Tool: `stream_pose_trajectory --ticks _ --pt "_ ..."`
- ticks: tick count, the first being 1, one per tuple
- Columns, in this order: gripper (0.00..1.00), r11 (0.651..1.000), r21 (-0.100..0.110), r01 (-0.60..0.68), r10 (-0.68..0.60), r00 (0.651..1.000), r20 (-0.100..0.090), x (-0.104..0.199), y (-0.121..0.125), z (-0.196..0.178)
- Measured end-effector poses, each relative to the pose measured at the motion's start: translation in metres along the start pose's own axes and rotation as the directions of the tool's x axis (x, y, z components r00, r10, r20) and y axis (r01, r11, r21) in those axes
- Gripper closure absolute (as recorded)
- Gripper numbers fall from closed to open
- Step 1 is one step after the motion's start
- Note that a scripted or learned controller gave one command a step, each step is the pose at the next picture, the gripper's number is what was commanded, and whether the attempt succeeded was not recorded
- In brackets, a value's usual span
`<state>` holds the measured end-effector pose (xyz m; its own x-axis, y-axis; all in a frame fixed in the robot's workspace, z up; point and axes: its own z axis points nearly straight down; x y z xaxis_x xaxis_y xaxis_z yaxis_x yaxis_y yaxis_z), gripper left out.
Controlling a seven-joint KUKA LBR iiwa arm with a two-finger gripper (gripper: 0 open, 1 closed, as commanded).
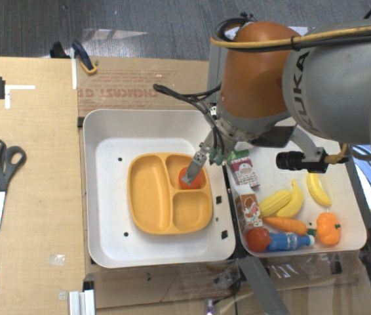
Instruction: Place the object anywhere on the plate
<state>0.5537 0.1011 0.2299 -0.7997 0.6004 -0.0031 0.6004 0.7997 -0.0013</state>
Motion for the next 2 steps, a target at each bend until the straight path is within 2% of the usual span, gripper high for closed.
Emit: stream_pose_trajectory --ticks 2 --pt "0.00 1.000 0.000 0.000 0.000 1.000 0.000 0.0000 0.0000 0.0000"
